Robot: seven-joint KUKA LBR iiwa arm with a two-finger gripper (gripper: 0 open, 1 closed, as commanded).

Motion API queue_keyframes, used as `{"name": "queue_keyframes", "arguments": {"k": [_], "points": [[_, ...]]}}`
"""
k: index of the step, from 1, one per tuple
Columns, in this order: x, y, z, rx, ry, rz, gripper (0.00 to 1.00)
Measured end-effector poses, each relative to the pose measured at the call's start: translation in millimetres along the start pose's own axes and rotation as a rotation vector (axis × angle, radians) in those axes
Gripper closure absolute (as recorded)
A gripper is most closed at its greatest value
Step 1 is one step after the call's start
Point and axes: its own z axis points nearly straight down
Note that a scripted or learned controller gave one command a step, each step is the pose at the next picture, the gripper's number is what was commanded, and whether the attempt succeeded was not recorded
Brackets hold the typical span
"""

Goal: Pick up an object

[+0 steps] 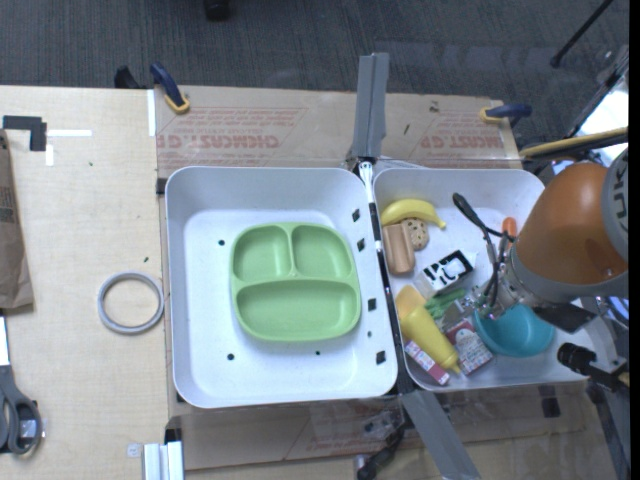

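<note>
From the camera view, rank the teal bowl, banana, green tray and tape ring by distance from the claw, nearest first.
1. Teal bowl, right bin, beside the claw.
2. Banana, right bin's far end.
3. Green tray, left bin.
4. Tape ring, on the bench, far left.

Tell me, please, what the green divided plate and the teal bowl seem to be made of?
Green divided plate: probably moulded plastic, matte, with an even colour and soft rounded ridges. Teal bowl: likely plastic too, slightly glossy, with a smooth uniform surface.
</note>
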Motion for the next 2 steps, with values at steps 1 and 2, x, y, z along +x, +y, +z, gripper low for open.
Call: {"name": "queue_keyframes", "arguments": {"k": [1, 2], "points": [[-6.2, 32.7, 15.6, 0.036, 0.031, 0.469, 0.00], [-9.4, 32.3, 4.8, 0.035, 0.028, 0.473, 1.00]]}}
